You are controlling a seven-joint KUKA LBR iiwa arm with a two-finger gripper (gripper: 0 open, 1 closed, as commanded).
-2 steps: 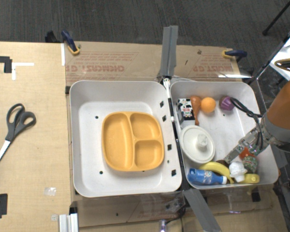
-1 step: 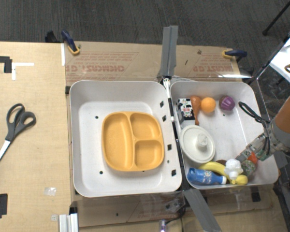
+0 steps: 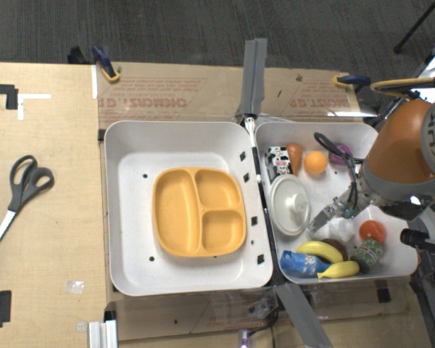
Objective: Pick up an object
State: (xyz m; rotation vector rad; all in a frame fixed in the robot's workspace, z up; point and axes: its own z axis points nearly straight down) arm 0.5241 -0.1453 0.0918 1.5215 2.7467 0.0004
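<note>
Bananas (image 3: 326, 258) lie at the front edge of the right bin (image 3: 332, 127), closest to the lens, curled over a blue packet (image 3: 299, 264). Beside them to the right sit a small dark jar (image 3: 367, 253) and a red tomato (image 3: 373, 230). Further back are a white bowl (image 3: 289, 204) turned over, a black-and-white carton (image 3: 279, 161), an orange (image 3: 315, 163), a smaller brownish fruit (image 3: 295, 153) and something purple (image 3: 341, 152) near the far wall.

No object is singled out by the task, so any of these could serve. Low over the bin's middle hangs the gripper (image 3: 326, 214), just right of the bowl and just above the bananas; whether its fingers are open or closed I cannot tell, and nothing is plainly between them.

As a judgement: the bananas look the easiest take, being light, slightly soft and matte, best pinched across the thick middle, with mild pressure to avoid bruising. The bowl is likely stiff, smooth and slippery; upside down it offers little but its rim. The round orange and tomato would tend to roll out of a pinch, and the tomato could squash. The packet looks limp and may fold.

Left of it all, the left bin (image 3: 123, 216) carries a yellow divided tray (image 3: 200, 212). Scissors (image 3: 20, 187) rest on the wooden surface (image 3: 43, 267), well apart from both bins.
</note>
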